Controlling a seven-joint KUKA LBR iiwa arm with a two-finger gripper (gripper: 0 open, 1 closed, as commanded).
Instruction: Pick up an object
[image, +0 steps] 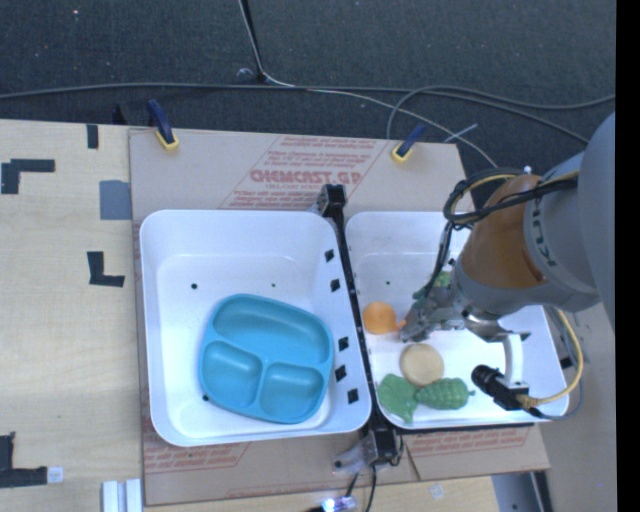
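Gripper (428, 312): low in right bin (400, 232), grip state cannot be told.
Orange ball (379, 318): just left of gripper.
Tan disc (422, 364), green toy (420, 394): below gripper.
Left bin (170, 260): blue tray (265, 357).

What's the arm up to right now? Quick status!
Gripper low in right bin, nothing seen held. Orange ball just beside it, tan disc and green toy below. Blue tray in left bin.
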